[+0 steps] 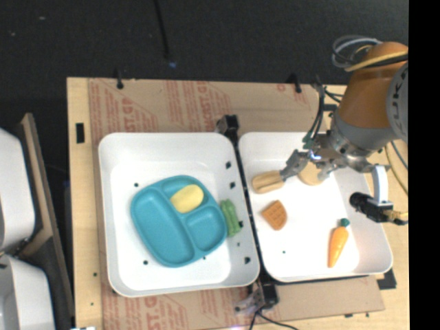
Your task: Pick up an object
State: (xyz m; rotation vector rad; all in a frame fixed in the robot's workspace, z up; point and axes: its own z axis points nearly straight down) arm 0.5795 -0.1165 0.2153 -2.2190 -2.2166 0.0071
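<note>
In the right bin (364, 267), my gripper (311, 168) hangs low over the back part, its fingers spread open. A round tan piece (314, 177) lies just under and between the fingertips; I cannot tell whether they touch it. A tan bread roll (267, 181) rests just left of the left finger (294, 166). An orange-brown waffle-like piece (275, 215) lies in front of the roll. A carrot (337, 245) with a green tip lies toward the front right of that bin.
The left bin (117, 163) holds a blue divided plate (161, 229) with a yellow lump (187, 198) in its back compartment. A green piece (230, 217) lies against the plate's right edge. A black clip (227, 124) sits at the back of the wall between the bins.
</note>
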